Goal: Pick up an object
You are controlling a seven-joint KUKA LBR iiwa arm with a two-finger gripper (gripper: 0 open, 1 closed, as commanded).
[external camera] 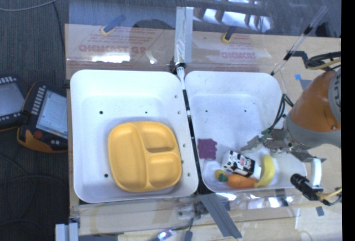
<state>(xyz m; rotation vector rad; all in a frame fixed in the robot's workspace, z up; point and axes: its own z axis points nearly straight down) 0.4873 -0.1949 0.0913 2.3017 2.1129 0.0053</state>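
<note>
My gripper (273, 148) hangs over the near right part of the right bin (233, 90), just above the objects there, and looks open with nothing between its fingers. Directly under it lies a yellow banana (268, 171). Left of the banana is a small black-and-white carton (239, 163), and an orange carrot (239, 181) rests against the bin's front wall. A flat purple piece (207, 148) lies near the bin's left wall. The grey arm with its orange band (315, 108) comes in from the right.
The left bin (100, 95) holds a yellow divided plate (145, 155) towards its front. A clear plastic screen (183, 40) stands behind the bins. A handheld pendant (44, 118) lies on the floor at far left.
</note>
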